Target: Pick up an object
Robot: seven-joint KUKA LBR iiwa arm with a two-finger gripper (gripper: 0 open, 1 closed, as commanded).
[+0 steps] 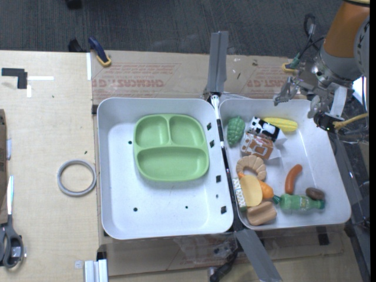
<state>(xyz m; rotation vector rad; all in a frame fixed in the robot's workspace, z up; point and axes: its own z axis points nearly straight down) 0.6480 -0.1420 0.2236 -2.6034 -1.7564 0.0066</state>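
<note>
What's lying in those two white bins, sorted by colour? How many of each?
Green: 3 – divided plate, bumpy fruit, bottle
Yellow: 1 – banana
Orange or red: 2 – sausage, orange piece
Tan or brown: 5
Black and white: 1
Total: 12

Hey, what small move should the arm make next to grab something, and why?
Probably swing the hand inward over the right bin toward the yellow banana: the hand sits at the bin's far rim, and the banana is the nearest toy.

Single fixed camera looking down at slant from above bench, taking in both bins (111, 175); arm (346, 34) entering from frame right.
</note>
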